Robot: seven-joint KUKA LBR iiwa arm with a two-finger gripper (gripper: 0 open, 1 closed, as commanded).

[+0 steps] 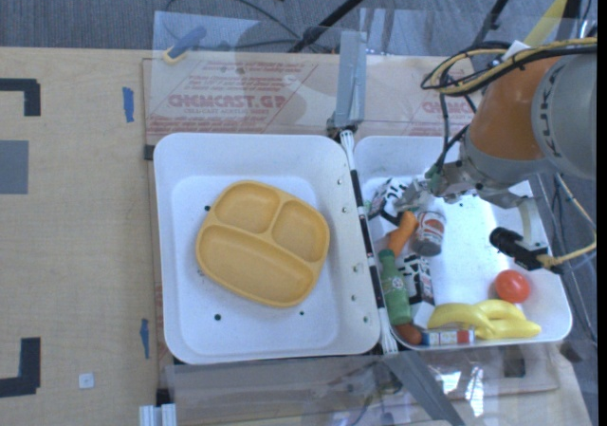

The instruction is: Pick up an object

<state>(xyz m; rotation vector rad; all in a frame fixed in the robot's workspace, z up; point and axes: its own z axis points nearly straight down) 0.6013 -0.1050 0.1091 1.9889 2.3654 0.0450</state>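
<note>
While the left bin (180, 225) holds a yellow plate (263, 242), toys (474, 318) crowd the right bin (550, 320).

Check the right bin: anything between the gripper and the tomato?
Nothing visible. The gripper sits over the right bin's upper left, by the can and carrot. The tomato lies apart toward the lower right, across bare floor, uncovered.

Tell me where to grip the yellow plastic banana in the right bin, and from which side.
Grip the yellow plastic banana across its thicker middle, coming straight down from above. It lies flat and lengthwise along the right white bin's near wall, so closing across its narrow width looks safest.
</note>
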